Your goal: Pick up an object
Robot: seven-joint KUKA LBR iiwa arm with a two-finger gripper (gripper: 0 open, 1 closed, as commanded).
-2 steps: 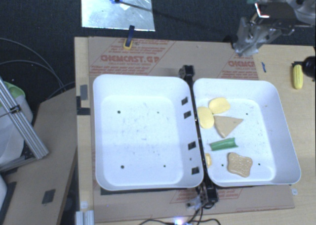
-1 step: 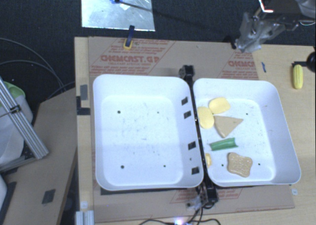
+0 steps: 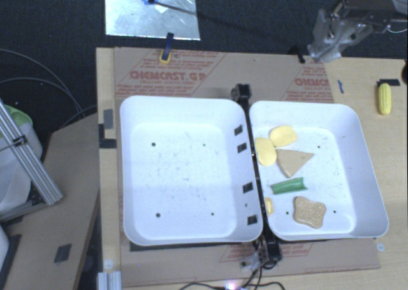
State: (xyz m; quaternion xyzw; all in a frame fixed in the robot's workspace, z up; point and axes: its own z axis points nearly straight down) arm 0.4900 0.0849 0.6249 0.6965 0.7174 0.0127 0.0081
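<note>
The table [image 3: 76,155] is light tan wood. A brown cardboard sheet [image 3: 210,69] printed with red lettering lies on it, and the two shallow white bins rest side by side on that sheet: the left bin [image 3: 182,171] and the right bin [image 3: 363,155], touching along their inner edges. A small yellow object [image 3: 384,98] lies on the table near its right edge, apart from the bins.
</note>
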